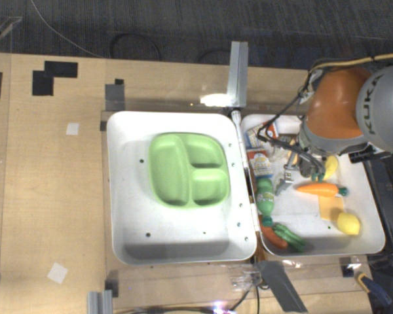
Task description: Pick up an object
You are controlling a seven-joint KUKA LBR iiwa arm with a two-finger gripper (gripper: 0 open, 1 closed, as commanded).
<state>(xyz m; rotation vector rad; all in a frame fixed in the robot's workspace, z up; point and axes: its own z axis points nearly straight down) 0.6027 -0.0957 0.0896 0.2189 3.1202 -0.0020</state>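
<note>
The right bin (373, 241) holds a jumble of small objects. An orange carrot (319, 190) lies near its middle, with a yellow lemon (348, 224) and a pale orange block (331, 207) to the lower right. A green bottle (265, 197) lies by the left wall. Green and red toy vegetables (285, 235) rest at the front. My gripper (293, 170) hangs low over the bin's middle, just left of the carrot and above the bottle, under the orange-banded wrist (334, 103). A yellow piece (330, 167) shows right beside it.
The left bin (128, 241) holds a green divided plate (187, 169). Printed packets (260, 162) and a white item (285, 124) crowd the right bin's back left corner. A metal post (238, 77) stands behind the wall between the bins. The arm covers the right bin's back right part.
</note>
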